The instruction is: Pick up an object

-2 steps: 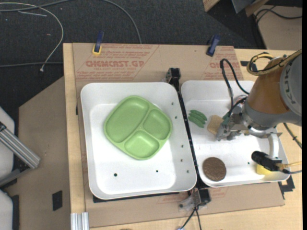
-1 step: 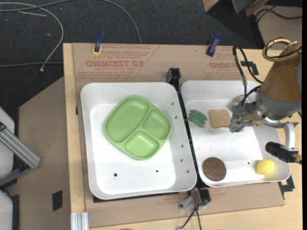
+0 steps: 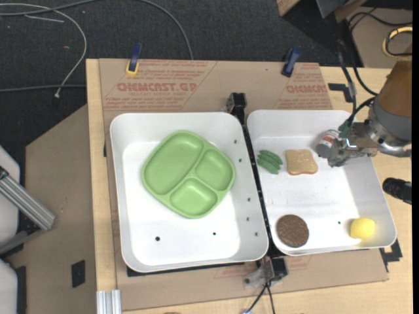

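- Four loose items lie spread apart in the right bin (image 3: 366, 175), giving room for a grasp: bread slice (image 3: 301, 163), green pod (image 3: 269, 160), brown disc (image 3: 292, 230), yellow ball (image 3: 363, 228).
- Gripper (image 3: 332, 148) hangs just right of the bread slice; whether the jaws are apart or together, I cannot tell.

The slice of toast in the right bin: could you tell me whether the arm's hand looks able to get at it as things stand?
Probably yes. The slice of toast lies flat in the right bin, apart from the green bean pods on its other side. The hand sits just beside it, with nothing between them.
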Available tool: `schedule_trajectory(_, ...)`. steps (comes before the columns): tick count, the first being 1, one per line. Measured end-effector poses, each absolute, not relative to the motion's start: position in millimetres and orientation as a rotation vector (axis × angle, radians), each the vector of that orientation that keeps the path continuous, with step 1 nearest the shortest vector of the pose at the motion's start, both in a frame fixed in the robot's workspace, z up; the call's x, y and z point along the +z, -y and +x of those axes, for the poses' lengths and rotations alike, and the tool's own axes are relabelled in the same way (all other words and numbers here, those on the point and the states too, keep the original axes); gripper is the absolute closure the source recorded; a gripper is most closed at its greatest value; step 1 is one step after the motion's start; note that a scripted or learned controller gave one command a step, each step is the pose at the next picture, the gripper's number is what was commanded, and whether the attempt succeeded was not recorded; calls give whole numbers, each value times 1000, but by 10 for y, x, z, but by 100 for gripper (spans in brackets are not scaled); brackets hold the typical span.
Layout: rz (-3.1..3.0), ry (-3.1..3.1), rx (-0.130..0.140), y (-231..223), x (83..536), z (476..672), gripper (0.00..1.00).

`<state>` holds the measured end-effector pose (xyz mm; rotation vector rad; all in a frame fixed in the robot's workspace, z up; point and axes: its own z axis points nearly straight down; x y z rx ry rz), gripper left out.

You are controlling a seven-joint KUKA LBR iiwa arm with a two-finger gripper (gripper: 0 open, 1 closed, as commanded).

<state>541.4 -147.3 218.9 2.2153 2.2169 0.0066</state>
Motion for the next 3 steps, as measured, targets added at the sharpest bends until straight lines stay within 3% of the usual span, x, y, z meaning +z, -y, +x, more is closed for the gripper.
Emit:
schedule_trajectory(1, 2218, -2220, 4, 1474, 2438, 5425, 100)
schedule_trajectory(3, 2218, -2231, 0, 508, 2353, 5460, 100)
